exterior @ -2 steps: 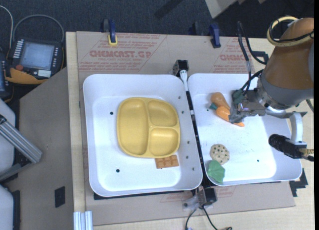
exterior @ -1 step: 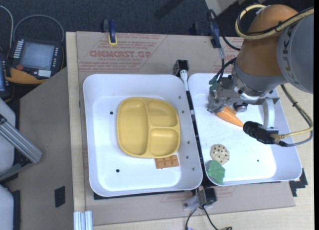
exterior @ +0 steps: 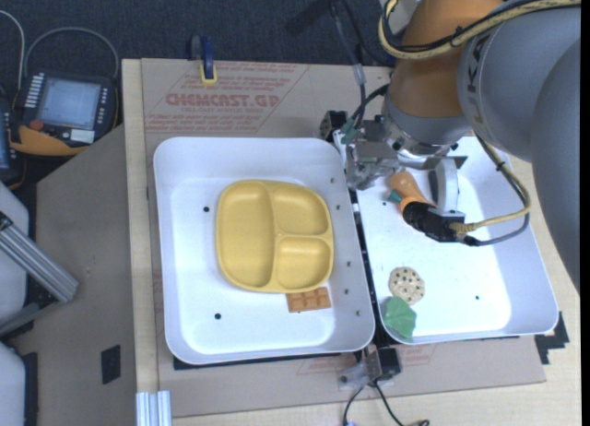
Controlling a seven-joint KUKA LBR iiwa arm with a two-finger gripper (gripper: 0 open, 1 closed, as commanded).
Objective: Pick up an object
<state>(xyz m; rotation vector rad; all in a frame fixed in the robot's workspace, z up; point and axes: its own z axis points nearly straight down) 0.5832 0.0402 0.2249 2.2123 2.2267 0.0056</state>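
Your end effector [exterior: 398,173] sits low over the orange carrot [exterior: 403,184] in the right bin [exterior: 516,318]; grip state indiscernible, lift pending.

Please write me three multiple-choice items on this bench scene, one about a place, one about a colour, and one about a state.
1. Where does the divided plate lie?
A. In the left bin
B. In the right bin
C. On the cardboard outside both bins

2. What colour is the divided plate?
A. Blue
B. Yellow
C. Red

3. How does the round cookie stand to the green piece?
A. Stacked on top of it
B. In the other bin from it
C. Beside it, in the same bin

Answers:
1. A, the plate sits mid-floor in the left bin, with a small waffle piece at its near edge.
2. B, its three compartments are all yellow.
3. C, both lie in the right bin's near left corner, the cookie just behind the green piece.
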